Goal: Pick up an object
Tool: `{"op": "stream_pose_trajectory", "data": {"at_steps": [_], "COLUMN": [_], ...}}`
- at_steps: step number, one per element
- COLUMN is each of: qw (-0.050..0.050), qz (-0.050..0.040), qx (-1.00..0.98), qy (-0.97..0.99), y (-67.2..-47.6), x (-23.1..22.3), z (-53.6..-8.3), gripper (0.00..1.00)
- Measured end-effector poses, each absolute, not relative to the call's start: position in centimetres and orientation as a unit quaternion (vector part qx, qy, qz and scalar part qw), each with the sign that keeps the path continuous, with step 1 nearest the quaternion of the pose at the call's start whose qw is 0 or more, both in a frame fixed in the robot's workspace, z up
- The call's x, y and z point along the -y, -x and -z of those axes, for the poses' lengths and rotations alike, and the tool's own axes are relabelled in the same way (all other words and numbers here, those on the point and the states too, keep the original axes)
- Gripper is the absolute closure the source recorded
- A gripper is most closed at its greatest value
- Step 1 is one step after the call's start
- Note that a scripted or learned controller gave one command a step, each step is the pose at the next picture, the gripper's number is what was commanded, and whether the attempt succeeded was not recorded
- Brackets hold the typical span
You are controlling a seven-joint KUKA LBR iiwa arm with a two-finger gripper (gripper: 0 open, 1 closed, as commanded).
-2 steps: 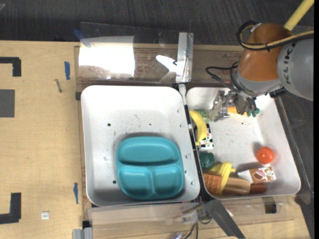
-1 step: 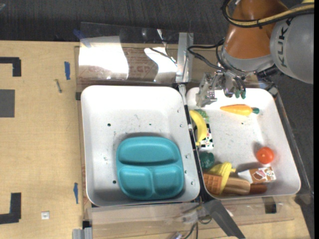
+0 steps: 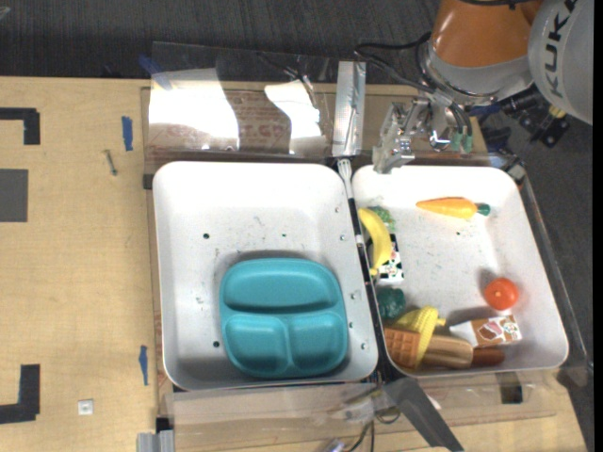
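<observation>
Camera view: your hand [image 3: 421, 137] hangs over the far rim of the right bin [image 3: 542, 252], just past its back-left corner, under the orange band of the arm [image 3: 490, 22]. Metal fingers point down and look parted, with nothing between them. Call it spread and empty, though the finger detail is small.

Right bin holds the pick candidates. A carrot [image 3: 450, 208] lies alone near the far wall, closest to the hand. A banana [image 3: 375, 234] runs along the left wall, with a small black-and-white piece just below it. An orange ball [image 3: 501, 293] sits apart toward the right wall. At the near edge a cluster is packed tight: a dark green piece [image 3: 389, 302], a waffle-patterned piece [image 3: 403, 343], a yellow piece, a brown roll [image 3: 448, 350] and a small carton [image 3: 497, 330], touching or overlapping.

Left bin [image 3: 188, 205] carries only a teal tray [image 3: 283, 316], well apart from the hand.

Step in hand, as you'd judge it: approach, before any descent. No object is picked yet.

Next move calls for travel inward over the right bin, then a drop onto one target. The carrot looks best: isolated, near, with room either side for the fingers across its narrow width. Avoid the near cluster; neighbours would crowd the grasp.
</observation>
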State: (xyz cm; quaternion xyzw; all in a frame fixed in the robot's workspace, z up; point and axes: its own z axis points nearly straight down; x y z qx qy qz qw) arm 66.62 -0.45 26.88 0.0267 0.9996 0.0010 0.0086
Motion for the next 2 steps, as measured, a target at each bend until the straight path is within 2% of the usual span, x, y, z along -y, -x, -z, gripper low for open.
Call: {"op": "stream_pose_trajectory", "data": {"at_steps": [1,2], "qw": [0.008,0.001], "qz": [-0.0001,-0.0004], "qx": [-1.0,-0.999], "qy": [-0.006,0.051], "y": [-65.7,-60.2], "x": [1.0,1.5], "z": [-31.9,-26.3], "gripper": [1.0,1.0]}}
